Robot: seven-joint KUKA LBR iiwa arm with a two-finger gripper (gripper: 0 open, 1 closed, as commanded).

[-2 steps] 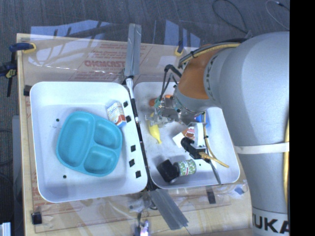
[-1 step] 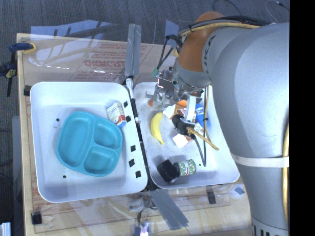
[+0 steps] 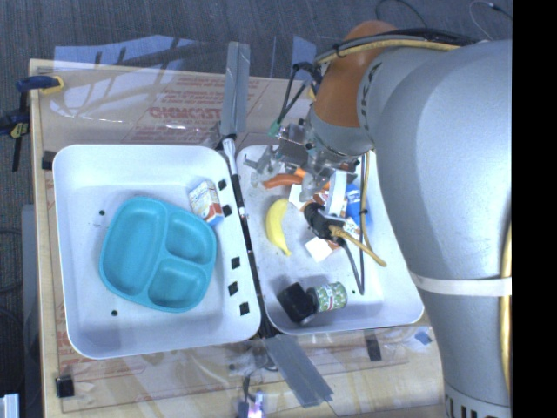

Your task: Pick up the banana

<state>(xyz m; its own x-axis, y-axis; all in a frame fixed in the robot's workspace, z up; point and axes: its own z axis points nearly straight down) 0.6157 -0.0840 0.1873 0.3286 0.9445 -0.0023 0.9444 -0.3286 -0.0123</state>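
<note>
The banana [image 3: 277, 225] is lying in the right bin [image 3: 392, 307] — just left of a white block [image 3: 318, 249]. The gripper [image 3: 291, 165] is hovering over the bin's far end (spread or pressed together, can't tell), beside an orange thing [image 3: 280, 182] — banana sitting free.

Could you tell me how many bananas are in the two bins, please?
1. The banana lies in the right-hand bin, close to its left wall. The arm covers part of that bin, so another could be hidden beneath it.
</note>
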